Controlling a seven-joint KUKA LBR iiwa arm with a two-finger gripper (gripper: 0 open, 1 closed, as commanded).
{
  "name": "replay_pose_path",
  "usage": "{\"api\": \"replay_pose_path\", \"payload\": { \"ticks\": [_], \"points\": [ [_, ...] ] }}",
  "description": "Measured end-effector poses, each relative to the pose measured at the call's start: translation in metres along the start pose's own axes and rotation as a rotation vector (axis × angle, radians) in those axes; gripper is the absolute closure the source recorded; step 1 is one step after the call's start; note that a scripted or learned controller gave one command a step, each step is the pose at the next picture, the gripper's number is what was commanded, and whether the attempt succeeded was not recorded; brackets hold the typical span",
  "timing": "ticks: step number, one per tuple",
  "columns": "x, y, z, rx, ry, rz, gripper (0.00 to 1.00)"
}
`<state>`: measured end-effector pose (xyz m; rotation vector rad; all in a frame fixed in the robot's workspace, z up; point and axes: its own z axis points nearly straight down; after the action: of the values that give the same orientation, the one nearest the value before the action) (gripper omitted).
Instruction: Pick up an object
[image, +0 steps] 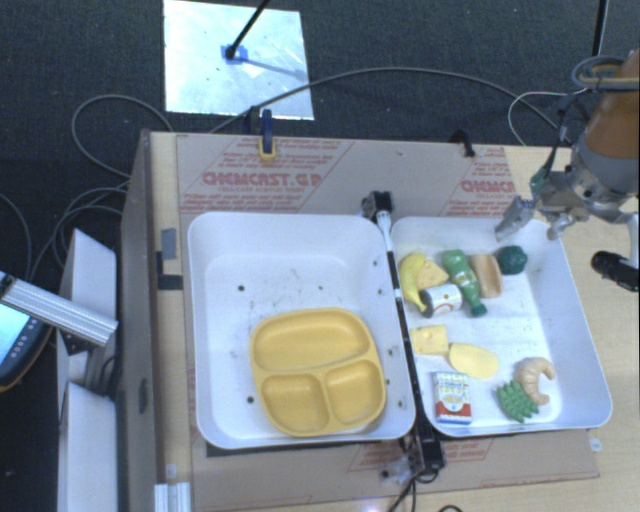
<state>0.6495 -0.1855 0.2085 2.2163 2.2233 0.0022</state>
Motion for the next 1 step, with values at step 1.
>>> {"api": "replay_pose_path", "payload": {
  "ticks": [1],
  "points": [
    [-0.0115,-0.0028,0.0697,0.003,0.001,0.002,0.0]
  ]
}}
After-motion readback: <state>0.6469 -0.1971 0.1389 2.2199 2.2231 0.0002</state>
